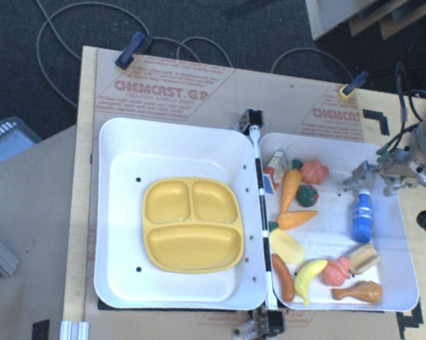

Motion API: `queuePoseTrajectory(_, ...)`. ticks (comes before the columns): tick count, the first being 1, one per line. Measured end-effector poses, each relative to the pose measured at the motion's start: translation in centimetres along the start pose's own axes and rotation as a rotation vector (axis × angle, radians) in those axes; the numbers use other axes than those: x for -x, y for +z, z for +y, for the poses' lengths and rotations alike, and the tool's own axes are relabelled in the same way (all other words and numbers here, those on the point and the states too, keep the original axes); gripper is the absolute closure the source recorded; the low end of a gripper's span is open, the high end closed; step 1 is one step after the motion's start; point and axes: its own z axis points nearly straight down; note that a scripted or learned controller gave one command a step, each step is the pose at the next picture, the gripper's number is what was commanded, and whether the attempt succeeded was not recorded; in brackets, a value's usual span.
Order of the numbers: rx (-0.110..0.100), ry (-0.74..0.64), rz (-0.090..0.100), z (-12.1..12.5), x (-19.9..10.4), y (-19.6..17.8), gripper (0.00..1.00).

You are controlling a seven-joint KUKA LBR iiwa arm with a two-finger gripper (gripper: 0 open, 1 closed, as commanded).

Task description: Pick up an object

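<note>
On the desk (80, 187), the left bin (123, 147) carries a yellow divided tray (191, 224) with three compartments, lying flat near the bin's middle. A black hinge strip (259, 202) runs between this bin and the right bin (407, 282).

The right bin holds the toy food. Along its left side lie a small white-and-red bottle (275, 166), an upright-pointing carrot (291, 189), a second carrot (297, 219) lying crosswise below it, a pale yellow piece (288, 248) and a sausage (283, 277). Just beside the first carrot sit a pink piece (314, 171) and a dark green one (307, 194). Lower down, a banana (307, 279) touches a pink lump (335, 272), with a bread roll (362, 258) and a drumstick (357, 291) near it. A blue bottle (362, 214) lies near the bin's middle.

The tool (372, 176) hangs over the bin's upper right — just above the blue bottle's cap, with nothing between its fingers; whether they are spread or closed cannot be told.
</note>
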Motion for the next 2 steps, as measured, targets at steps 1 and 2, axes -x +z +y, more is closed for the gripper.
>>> queuePoseTrajectory(1,-0.001,-0.003,0.007,-1.6,-0.1,6.6,0.0)
queuePoseTrajectory(2,0.002,-0.002,0.002,-1.5,0.1,5.5,1.0)
